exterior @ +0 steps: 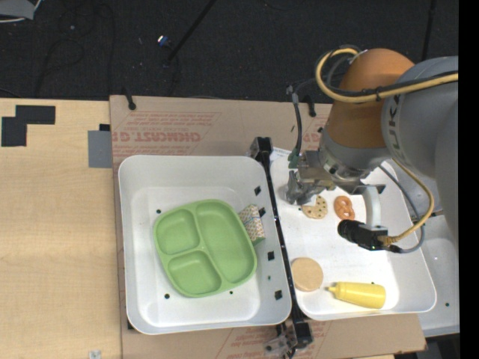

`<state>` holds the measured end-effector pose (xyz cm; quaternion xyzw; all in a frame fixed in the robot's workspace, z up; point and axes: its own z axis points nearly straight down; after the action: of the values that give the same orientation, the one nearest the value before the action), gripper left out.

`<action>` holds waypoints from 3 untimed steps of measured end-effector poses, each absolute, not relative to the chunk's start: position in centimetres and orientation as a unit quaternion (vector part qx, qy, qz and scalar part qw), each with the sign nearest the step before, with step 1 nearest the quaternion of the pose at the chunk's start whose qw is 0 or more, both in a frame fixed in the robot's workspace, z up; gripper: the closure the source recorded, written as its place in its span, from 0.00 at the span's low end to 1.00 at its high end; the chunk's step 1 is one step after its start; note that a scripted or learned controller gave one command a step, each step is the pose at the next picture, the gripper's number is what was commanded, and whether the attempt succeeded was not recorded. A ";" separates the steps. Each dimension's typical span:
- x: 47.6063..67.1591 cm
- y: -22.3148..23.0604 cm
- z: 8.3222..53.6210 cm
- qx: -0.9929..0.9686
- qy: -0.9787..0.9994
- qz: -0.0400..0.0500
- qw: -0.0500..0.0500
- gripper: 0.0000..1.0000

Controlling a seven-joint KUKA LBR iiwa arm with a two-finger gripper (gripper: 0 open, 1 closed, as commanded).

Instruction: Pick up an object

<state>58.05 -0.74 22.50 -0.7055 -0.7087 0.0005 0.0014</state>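
Yellow plastic sits nearest you: the mustard bottle [358, 294] lies on its side at the front of the right bin [419, 301], with a tan round cookie [307, 274] just beside it toward the divider. Both look easy to pick, but the arm is not over them.

Farther in, the gripper [297, 191] hangs low in the right bin near the divider, with a chocolate-chip cookie [315, 207] just beside it and an orange pretzel [343, 207] next to that. You cannot tell from this slant whether it is spread or closed, since the wrist hides its tips, and nothing shows as caught in it, so treat nothing as held.

Your main risk, judging from this, is a miss: the flat cookie offers little to pinch, and a closing grip may slide over it or push it toward the pretzel. A second risk is the bin wall; the tool is close to the divider and could scrape it. Watch the black cable plug [363, 235] too, dangling above the floor of the bin, which could nudge the pretzel.

In the left bin [135, 193], the green divided plate [203, 247] and a patterned small object [253, 221] touching its edge lie well apart from the tool and out of harm.
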 end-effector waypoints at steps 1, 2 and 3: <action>60.0 4.7 21.6 -0.705 -0.709 0.000 0.001 1.00; 61.8 9.5 21.3 -0.705 -0.709 0.000 0.001 1.00; 63.0 11.1 23.6 -0.706 -0.708 0.000 0.000 1.00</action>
<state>63.03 11.06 23.59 -0.7062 -0.7080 0.0001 0.0004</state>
